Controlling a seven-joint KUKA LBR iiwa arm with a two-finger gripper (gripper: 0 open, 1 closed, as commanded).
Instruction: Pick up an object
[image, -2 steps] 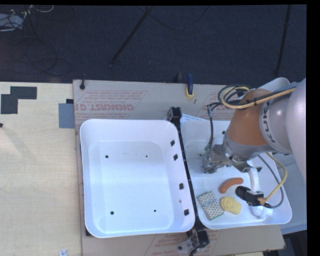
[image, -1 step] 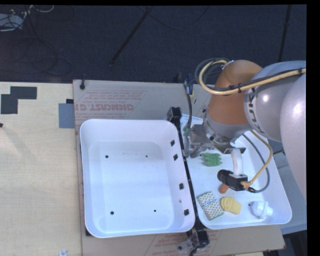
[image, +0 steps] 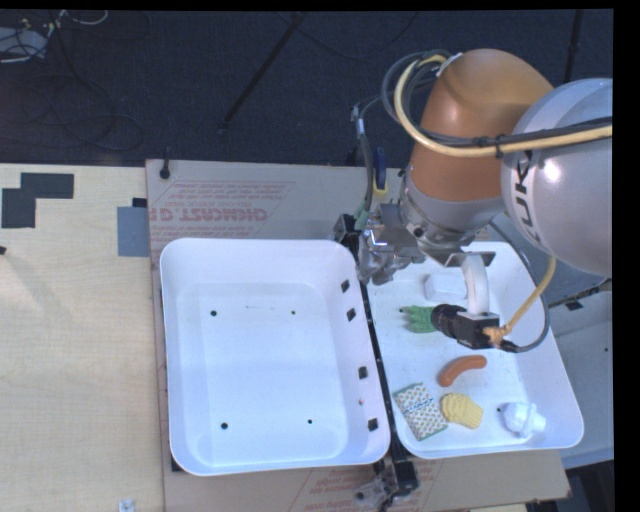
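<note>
The end effector (image: 385, 250) is positioned over the upper-left corner of the right bin (image: 545, 370), beside the left bin (image: 260, 370). Whether it is spread or closed cannot be determined. The objects are laid loose and apart, presumably so each can be approached from above. The green object (image: 418, 318), nearest, is judged the likely target. The orange sausage (image: 461, 370) below it is aligned lower-left to upper-right.
</note>
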